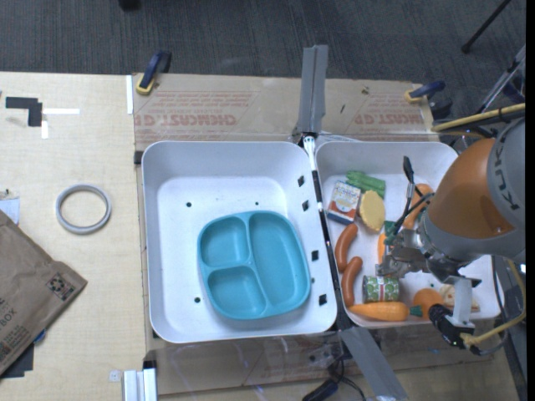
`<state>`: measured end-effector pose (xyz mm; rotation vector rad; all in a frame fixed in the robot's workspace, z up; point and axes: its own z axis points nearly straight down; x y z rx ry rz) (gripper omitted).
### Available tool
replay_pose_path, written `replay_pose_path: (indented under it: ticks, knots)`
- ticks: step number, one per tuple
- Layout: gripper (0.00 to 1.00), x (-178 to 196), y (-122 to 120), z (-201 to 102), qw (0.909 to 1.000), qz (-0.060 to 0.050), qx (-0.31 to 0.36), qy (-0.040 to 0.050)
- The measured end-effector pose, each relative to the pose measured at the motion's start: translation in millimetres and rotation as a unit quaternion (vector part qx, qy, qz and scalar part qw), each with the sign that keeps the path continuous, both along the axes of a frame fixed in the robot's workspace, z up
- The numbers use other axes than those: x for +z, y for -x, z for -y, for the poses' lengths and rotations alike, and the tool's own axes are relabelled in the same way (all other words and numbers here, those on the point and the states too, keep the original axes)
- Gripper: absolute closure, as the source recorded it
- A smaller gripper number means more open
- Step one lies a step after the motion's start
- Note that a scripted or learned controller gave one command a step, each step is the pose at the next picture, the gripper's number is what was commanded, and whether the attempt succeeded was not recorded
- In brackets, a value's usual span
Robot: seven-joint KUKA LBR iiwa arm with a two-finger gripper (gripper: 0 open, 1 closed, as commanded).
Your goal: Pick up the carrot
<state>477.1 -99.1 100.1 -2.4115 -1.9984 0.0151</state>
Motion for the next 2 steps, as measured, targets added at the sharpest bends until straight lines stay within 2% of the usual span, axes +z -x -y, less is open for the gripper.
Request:
replay_pose_path:
  ticks: [1, 2]
  knots:
    - [1.00, -8, -58, 24, 0.9970, 0.009, 0.077, 0.0011]
    - [1.00, 89, -127, -42, 0.9866, 0.005, 0.163, 0.0001]
